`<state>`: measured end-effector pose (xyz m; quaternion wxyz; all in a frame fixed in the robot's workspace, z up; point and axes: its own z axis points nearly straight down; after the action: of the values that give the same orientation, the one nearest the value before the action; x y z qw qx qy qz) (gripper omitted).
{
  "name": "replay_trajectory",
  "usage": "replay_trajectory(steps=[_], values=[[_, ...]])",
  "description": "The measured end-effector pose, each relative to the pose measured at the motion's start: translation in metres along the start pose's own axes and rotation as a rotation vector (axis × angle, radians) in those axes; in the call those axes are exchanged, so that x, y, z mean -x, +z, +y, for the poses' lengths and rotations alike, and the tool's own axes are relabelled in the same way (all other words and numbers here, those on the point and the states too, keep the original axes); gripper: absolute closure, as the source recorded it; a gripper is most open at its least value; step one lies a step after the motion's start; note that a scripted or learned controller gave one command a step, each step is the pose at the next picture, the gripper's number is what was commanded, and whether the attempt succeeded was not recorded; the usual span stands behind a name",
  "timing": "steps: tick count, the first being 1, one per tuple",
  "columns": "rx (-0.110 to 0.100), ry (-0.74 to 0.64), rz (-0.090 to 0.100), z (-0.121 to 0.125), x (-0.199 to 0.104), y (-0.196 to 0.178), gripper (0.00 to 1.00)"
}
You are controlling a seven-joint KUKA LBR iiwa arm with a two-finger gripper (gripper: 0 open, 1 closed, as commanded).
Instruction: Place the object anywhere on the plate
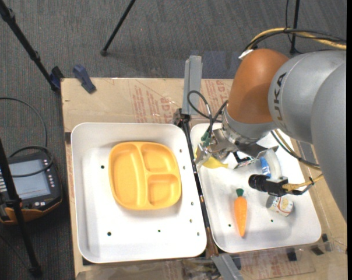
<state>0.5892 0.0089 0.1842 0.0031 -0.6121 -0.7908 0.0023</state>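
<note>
A yellow divided plate [145, 175] lies in the left white bin [88, 238]. In the right bin [304, 229], a toy carrot [240, 213] with a green top lies near the front middle. My gripper [211, 150] hangs low over the right bin's back left corner. A small yellow object [214, 163] lies directly beneath it, partly hidden. I cannot see whether the gripper touches that object.
A white and blue bottle-like item [269, 163] lies to the right of the gripper. A small white cup with a printed label [282, 206] sits near the right bin's right side. The big arm covers the right bin's back part.
</note>
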Motion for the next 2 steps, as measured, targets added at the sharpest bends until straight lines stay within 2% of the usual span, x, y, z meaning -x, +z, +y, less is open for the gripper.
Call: replay_trajectory(steps=[1,2], values=[[-0.001,-0.069,-0.001,0.001,-0.01,0.001,1.0],[0.0,-0.127,-0.002,0.034,-0.084,0.001,1.0]])
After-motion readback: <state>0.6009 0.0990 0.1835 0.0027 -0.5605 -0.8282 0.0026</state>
